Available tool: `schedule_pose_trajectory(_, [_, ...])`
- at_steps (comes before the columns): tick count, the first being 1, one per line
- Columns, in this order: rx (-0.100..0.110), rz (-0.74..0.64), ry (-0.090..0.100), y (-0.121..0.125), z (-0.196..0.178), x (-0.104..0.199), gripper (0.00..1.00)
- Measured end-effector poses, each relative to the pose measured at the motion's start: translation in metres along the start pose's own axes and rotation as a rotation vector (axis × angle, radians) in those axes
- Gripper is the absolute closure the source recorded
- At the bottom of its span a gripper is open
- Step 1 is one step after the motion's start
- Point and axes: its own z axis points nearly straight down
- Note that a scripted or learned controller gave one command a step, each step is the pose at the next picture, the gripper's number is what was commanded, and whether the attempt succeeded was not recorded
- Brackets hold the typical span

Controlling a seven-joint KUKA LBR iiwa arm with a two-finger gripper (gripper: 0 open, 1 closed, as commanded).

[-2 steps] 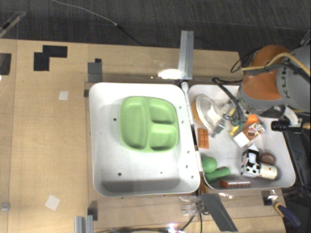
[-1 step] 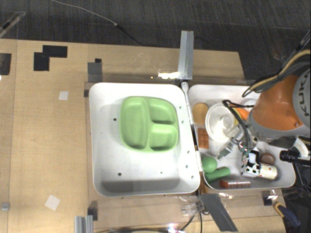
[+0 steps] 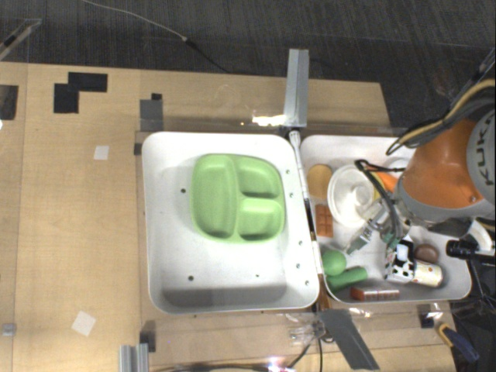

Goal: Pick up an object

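Nearest the camera, the grey arm (image 3: 457, 169) with its orange band enters from the right and covers the upper right part of the right bin (image 3: 457, 289). Its gripper (image 3: 370, 231) points down and to the left, over the middle of this bin, just beside a white cup (image 3: 349, 192). Whether the jaws are open or closed cannot be determined; cables and the wrist body obscure them. No object is visible between them.

Right bin contents:
- White cup, near the bin's upper middle.
- Tan round object (image 3: 318, 178), to the left of the cup, against the left wall.
- Brown block (image 3: 324, 223), below the tan object.
- Green pear-shaped object (image 3: 343, 268), at the lower left.
- Reddish-brown stick (image 3: 374, 293), along the lower wall.
- Black-and-white patterned item (image 3: 401, 266) with a cream cylinder (image 3: 428, 274) touching it, at the lower right.
- Dark brown rounded object (image 3: 427, 251), just above the cylinder.

Left bin (image 3: 174, 285) contents: one green divided tray (image 3: 236, 198), lying flat, above the bin's centre. Both bins stand side by side, touching, on the wooden bench (image 3: 70, 231).
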Motion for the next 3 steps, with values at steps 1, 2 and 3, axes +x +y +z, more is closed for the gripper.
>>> schedule_pose_trajectory(1, [0.022, 0.069, 0.034, 0.012, -0.011, -0.102, 0.00])
schedule_pose_trajectory(2, [0.021, 0.065, 0.031, 0.040, 0.017, -0.096, 0.00])
schedule_pose_trajectory(3, [0.031, 0.088, 0.017, 0.043, 0.015, -0.065, 0.00])
